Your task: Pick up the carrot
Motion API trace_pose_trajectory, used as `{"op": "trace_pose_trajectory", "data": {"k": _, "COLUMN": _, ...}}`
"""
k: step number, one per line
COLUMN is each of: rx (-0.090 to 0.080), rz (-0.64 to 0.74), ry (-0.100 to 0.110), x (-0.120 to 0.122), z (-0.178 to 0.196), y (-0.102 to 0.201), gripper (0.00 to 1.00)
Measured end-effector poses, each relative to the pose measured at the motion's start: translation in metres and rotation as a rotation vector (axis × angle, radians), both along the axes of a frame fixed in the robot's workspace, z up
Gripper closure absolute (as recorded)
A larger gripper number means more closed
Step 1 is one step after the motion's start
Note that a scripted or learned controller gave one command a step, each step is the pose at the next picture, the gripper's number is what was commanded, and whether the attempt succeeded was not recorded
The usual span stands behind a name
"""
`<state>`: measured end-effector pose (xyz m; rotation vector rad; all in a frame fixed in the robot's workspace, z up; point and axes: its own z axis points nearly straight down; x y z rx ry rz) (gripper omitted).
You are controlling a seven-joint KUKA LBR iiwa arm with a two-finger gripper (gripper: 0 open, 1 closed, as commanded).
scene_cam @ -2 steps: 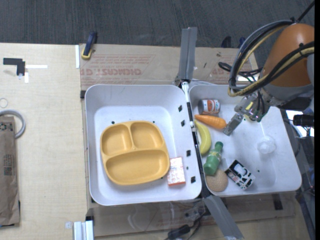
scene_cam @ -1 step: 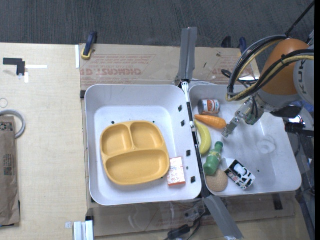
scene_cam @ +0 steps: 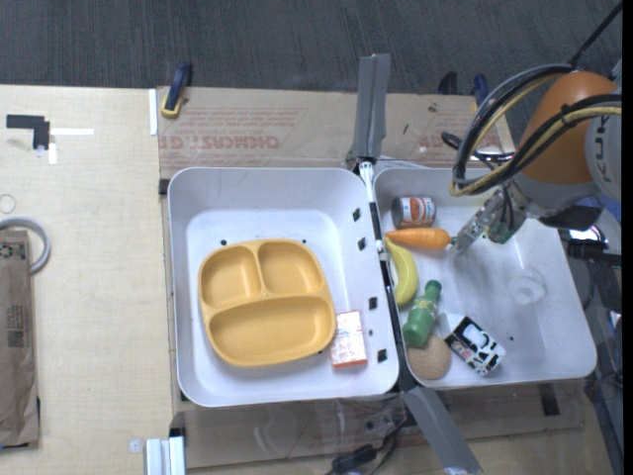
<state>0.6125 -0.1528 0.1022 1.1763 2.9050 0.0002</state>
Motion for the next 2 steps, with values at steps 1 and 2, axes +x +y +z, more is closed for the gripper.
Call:
{"op": "trace_pose_trajectory", "data": {"k": 1, "rx": 0.001, "rz": -0.477, "ry": 0.007, "x": 0.000, "z": -0.011, "y": 0.044, "gripper": 1.00}}
{"op": "trace_pose_trajectory", "data": {"k": 2, "rx": 0.002, "rz": -0.389, "ry": 0.004, "x": 0.034, "z": 0.090, "y": 0.110, "gripper": 1.00}}
